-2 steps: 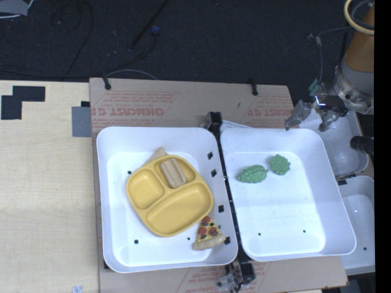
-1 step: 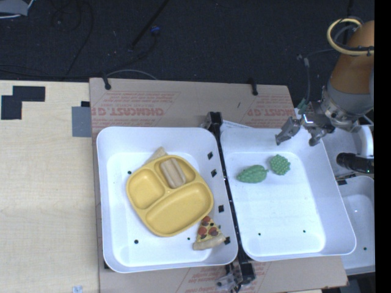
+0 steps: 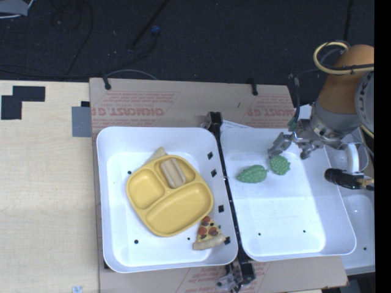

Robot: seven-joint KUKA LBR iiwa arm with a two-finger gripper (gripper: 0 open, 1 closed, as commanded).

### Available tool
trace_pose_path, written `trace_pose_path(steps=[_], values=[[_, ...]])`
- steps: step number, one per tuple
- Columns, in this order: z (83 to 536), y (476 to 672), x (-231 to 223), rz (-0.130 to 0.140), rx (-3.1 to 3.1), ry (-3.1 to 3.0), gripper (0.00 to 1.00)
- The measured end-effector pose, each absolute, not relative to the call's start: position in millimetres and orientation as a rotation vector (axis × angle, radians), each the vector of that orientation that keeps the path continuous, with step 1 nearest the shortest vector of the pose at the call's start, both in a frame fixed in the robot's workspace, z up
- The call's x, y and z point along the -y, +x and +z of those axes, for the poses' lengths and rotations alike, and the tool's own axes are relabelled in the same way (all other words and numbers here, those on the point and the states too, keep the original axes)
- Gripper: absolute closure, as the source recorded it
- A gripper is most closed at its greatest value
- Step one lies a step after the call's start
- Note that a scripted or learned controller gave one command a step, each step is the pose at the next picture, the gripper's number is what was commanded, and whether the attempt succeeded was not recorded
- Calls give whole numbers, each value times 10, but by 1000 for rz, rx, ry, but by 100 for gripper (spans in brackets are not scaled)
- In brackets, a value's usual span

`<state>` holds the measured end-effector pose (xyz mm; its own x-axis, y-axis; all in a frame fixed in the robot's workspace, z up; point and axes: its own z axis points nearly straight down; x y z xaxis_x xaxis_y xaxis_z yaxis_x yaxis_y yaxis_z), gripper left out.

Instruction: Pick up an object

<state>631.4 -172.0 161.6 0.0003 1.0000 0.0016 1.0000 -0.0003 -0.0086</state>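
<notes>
The arm reaches in from the right over the right bin (image 3: 305, 224), and its hand (image 3: 292, 146) hangs just above the bin floor near the back, close beside a small round green toy (image 3: 280, 164). A second, leaf-shaped green piece (image 3: 252, 174) lies just to the left of that one, near it but apart. The hand's fingers (image 3: 278, 146) look spread apart, with nothing between them; they seem to sit just above and behind the round toy, though whether a tip touches it I cannot tell.

To do this step well, I judge the hand should centre over the round toy so a finger falls on either side, go down until the tips are close to the bin floor, and close only then (the toy looks bumpy and might roll aside if nudged). The left bin (image 3: 116, 163) holds a yellow divided plate (image 3: 153, 209) and a toy pizza slice (image 3: 209, 234), well apart from the hand.
</notes>
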Motion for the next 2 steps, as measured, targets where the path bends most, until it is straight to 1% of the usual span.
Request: trace_pose_path(steps=[1, 2], values=[[1180, 6319, 1710, 6, 2217, -2217, 0], [1311, 6330, 1716, 3, 2218, -2220, 100]])
